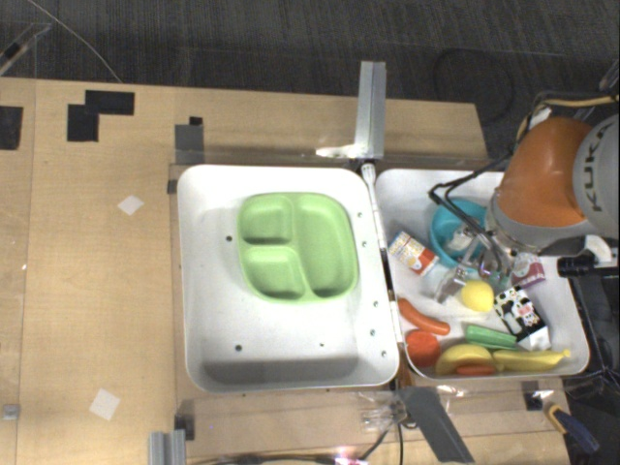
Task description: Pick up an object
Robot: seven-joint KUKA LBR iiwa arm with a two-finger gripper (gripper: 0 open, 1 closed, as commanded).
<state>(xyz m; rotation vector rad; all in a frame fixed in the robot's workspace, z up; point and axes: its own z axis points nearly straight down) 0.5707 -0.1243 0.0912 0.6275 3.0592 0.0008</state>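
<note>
Writing: black letters run down the grey arm (591, 177) at the right edge, cut off and not readable in full; a small red and white packet (411, 254) carries print too small to read.
Black and white item: a small patterned box or card (520, 313) lies near the right bin's right wall, with its markings too small to make out.
Hidden parts: the arm's orange band (542, 177) and wrist cover the back right part of the right bin (407, 187); a blue cup (451, 232) is partly covered by the wrist and cables.
Claw: claw (463, 277) is low in the right bin, just beside a yellow ball (477, 295); I cannot tell from this angle how its fingers stand or whether anything is between them.
Yellow ball: round, plain lemon yellow, lying near the middle of the right bin, between the blue cup and a green stick (491, 335).
Front of right bin: an orange carrot shape (423, 316), a red round piece (422, 344), a yellow banana (528, 359) and a yellow and red piece (465, 358) lie crowded together, overlapping, so their outlines are hard to separate.
Left bin: left bin (208, 260) holds a pale green divided tray (295, 245), lying flat near the middle.
Worktop: tan worktop (87, 289) with black squares (97, 110) at its back left.
</note>
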